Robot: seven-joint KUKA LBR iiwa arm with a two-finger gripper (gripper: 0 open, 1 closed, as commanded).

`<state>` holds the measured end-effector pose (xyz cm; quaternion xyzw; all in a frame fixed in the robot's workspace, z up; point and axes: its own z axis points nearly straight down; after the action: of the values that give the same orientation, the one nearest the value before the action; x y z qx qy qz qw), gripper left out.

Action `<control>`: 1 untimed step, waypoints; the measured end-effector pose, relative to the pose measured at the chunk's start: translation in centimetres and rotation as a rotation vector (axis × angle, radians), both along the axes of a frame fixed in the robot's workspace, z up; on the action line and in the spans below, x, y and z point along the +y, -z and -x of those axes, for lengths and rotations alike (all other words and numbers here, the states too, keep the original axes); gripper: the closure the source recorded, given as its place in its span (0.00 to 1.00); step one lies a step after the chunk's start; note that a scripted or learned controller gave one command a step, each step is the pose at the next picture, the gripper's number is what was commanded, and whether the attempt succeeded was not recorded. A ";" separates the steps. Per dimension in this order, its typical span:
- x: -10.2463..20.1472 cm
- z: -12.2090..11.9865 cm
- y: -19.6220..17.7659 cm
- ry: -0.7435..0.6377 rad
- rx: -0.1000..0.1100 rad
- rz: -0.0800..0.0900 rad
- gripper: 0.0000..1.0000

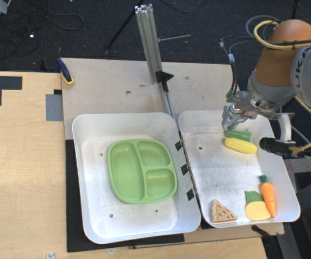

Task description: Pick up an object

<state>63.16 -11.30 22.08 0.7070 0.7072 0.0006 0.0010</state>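
The gripper (pixel 232 118) hung over the right bin (pixel 209 166), just above the toy corn cob (pixel 239 143). Whether its jaws stood apart or together could not be told. The corn lay on the bin floor.

Yellow corn cob (pixel 240 144) w/ green husk, lying flat; right bin's far end.

green divided plate (pixel 142 170) in left bin (pixel 85 144) | metal post (pixel 149 42) upright behind bins (blue-yellow tool (pixel 65 72) far left)
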 end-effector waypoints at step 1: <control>4.2 0.7 0.2 -0.003 0.006 -0.002 1.00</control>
<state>62.45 -7.09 21.91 0.7059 0.7083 -0.0008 -0.0018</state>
